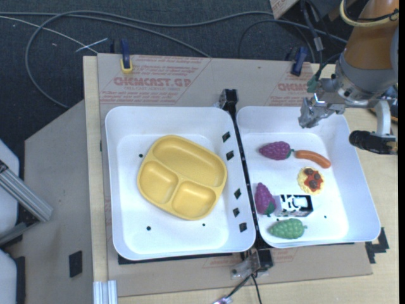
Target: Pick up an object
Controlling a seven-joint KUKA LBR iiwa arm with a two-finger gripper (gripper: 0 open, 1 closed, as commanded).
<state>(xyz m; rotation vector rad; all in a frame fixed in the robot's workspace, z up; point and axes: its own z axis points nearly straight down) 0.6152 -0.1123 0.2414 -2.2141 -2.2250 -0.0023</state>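
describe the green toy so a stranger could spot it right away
Look in the right bin, along its near edge. The green grape bunch lies there, just below a black-and-white block. It is the bin's one green item; the two other bunches are purple.

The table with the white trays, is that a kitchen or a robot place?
Probably a robot lab, not a kitchen. The food is toys, like the purple grapes in the right bin, a robot arm reaches in, and cables trail over the floor.

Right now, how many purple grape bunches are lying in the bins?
2, both in the right bin: one purple bunch beside the sausage, one along the left wall. None seems hidden.
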